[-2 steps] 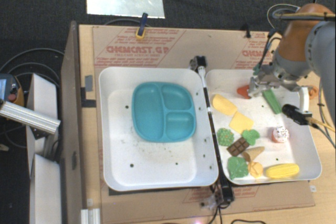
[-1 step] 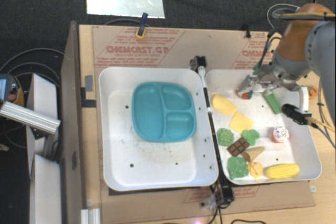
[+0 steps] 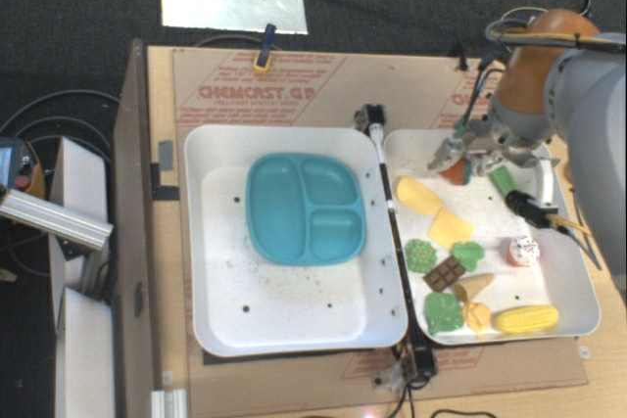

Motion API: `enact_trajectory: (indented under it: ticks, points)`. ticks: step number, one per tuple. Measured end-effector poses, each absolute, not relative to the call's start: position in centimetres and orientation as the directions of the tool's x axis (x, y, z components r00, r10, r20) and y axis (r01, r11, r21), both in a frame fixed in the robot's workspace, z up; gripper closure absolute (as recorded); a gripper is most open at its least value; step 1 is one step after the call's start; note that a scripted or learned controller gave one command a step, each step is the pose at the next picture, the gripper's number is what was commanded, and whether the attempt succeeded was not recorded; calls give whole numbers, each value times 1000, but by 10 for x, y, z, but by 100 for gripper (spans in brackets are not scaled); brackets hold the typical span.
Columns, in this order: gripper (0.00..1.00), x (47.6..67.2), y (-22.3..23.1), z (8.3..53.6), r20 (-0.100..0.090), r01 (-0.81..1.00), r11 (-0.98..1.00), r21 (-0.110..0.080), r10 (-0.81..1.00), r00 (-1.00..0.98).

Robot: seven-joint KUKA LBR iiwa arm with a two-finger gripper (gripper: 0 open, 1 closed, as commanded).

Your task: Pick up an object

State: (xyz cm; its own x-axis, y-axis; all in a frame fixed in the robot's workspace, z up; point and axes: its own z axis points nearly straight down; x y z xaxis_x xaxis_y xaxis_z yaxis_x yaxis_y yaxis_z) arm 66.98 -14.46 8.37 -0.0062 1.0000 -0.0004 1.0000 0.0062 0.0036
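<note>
Red object sits under the pincer; its grip I cannot tell.

Two bins sit side by side on the bench, touching along their inner walls. The left bin holds a divided plate, lying nearer its back right part. The right bin holds many small items: a corn cob along its front edge, a chocolate piece just left of middle, a broccoli floret beside it. The gripper hangs over this bin's back part.
</note>
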Motion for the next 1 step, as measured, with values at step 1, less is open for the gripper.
enact_trajectory:
  ticks: [1]
  points:
    - [100,670,-146,97,-2,1000,8,5,1000,-8]
